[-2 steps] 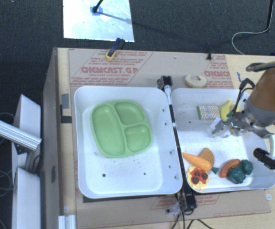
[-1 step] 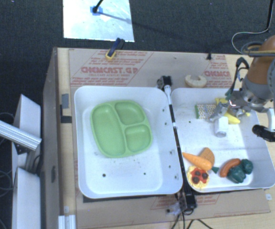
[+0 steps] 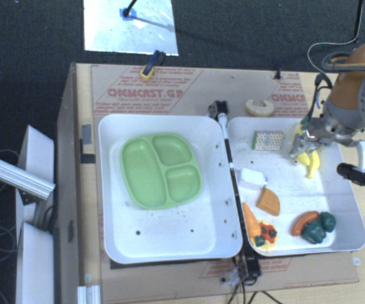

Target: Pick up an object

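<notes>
My gripper [image 3: 302, 145] hangs low over the back right of the right bin [image 3: 346, 198]. It is right at the upper end of a yellow banana toy [image 3: 310, 163], which lies on the bin floor. Whether it touches the banana cannot be made out. To the left of it lies a green-edged dotted card [image 3: 268, 140]. Further forward in the same bin are a white block [image 3: 253, 177], an orange wedge [image 3: 269, 201], a carrot [image 3: 250, 218], a red sausage [image 3: 304, 221] and a green broccoli piece [image 3: 319, 228].
A green divided tray [image 3: 160, 170] lies in the left bin [image 3: 116, 233]. A tan ring [image 3: 259, 107] rests on the bench behind the right bin. A small yellow item with red and dark bits [image 3: 266, 233] sits at the right bin's front left.
</notes>
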You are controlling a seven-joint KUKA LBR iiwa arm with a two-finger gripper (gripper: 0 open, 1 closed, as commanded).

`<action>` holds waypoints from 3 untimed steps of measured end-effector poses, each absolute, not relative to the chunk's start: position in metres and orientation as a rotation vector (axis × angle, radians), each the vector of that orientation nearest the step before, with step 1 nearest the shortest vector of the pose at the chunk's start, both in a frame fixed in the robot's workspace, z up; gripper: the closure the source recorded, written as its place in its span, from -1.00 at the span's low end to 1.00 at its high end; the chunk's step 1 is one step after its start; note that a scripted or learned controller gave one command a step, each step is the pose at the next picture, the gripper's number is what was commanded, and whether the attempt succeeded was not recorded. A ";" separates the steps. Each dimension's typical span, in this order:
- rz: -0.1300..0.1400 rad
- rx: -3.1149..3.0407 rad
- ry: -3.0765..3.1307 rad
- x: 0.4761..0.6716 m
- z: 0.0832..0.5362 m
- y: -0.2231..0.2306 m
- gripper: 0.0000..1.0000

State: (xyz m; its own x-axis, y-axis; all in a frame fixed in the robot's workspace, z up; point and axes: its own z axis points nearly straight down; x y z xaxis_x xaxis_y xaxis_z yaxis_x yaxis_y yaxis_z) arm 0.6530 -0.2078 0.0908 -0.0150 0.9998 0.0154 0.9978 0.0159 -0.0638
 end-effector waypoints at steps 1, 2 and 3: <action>-0.005 -2.218 -2.230 0.625 0.164 -0.141 1.00; -0.005 -2.217 -2.228 0.583 0.232 -0.030 1.00; 0.001 -2.220 -2.222 0.524 0.189 -0.026 1.00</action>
